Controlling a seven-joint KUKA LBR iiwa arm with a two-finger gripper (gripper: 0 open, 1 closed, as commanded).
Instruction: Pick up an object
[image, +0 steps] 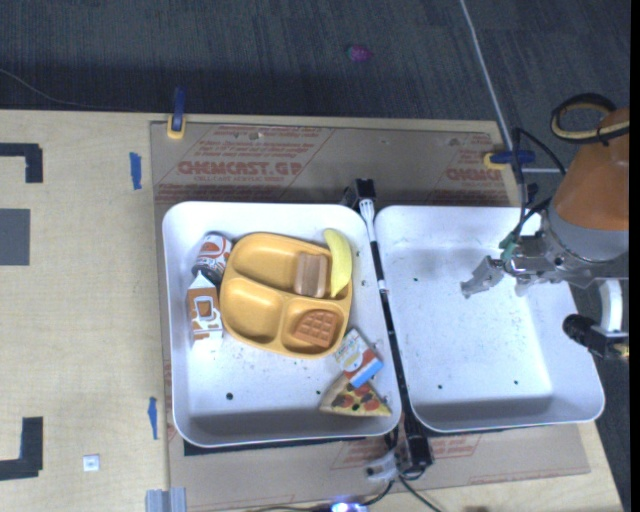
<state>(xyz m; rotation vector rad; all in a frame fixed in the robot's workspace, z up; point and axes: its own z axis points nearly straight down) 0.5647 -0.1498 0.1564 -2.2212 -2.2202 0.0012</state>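
The left bin (262, 424) holds a yellow sectioned plate (255, 298) with a brown block (311, 272) and a waffle (316, 326) in its compartments. A banana (340, 262) leans on the plate's right rim. A can (210, 257) and an orange-and-white carton (203, 312) lie to the plate's left. A pizza slice (354, 401) and a small blue-and-white packet (360, 360) sit at the bin's front right. My gripper (498, 272) hangs over the right part of the right bin (470, 415), far from all these objects, with nothing seen in it.
A black divider (378, 290) runs between the two bins. The bins rest on a cardboard sheet (260, 165) with blue clamps at its edges. Cables (520, 150) trail near the arm at the upper right.
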